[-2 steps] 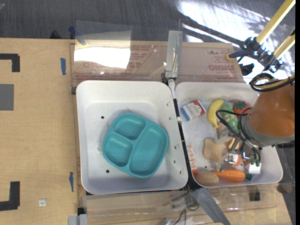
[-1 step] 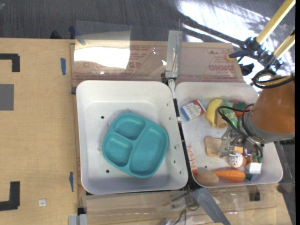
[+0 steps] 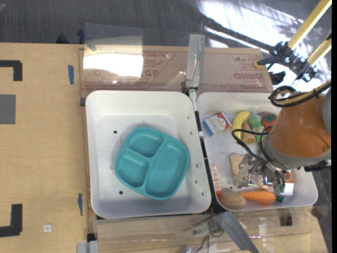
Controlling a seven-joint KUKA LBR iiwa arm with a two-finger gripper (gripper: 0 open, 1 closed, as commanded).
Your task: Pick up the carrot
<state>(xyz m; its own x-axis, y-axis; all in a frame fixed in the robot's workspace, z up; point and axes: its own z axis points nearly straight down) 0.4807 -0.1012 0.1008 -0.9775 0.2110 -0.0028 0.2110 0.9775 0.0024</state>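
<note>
The bench (image 3: 42, 141) of pale wood spreads across the left of the camera view, with black angle marks and strips of blue tape on it. On it stand two shallow white bins side by side: the left bin (image 3: 100, 115) and the right bin (image 3: 305, 191), their near walls touching along the middle. In the left bin lies a teal divided plate (image 3: 152, 163) with three compartments, turned at a slant and sitting toward the bin's centre. The arm (image 3: 297, 133) reaches in from the right, its broad orange band covering much of the right bin's upper right part, with cables looping around it. Below the band the gripper (image 3: 259, 174) points down into the right bin, a cluster of metal parts close above the bin floor; how far apart its tips stand cannot be told from here, and nothing can be made out between them. The carrot (image 3: 258, 197) lies on its side near the right bin's front wall, just below the gripper, orange with a green end toward the right. Just left of it, touching or nearly so, lies a tan potato-like piece (image 3: 232, 198). Further back in the same bin sit a yellow banana (image 3: 240, 123), a small white and blue carton (image 3: 216, 123) and a green item (image 3: 255, 122).
</note>
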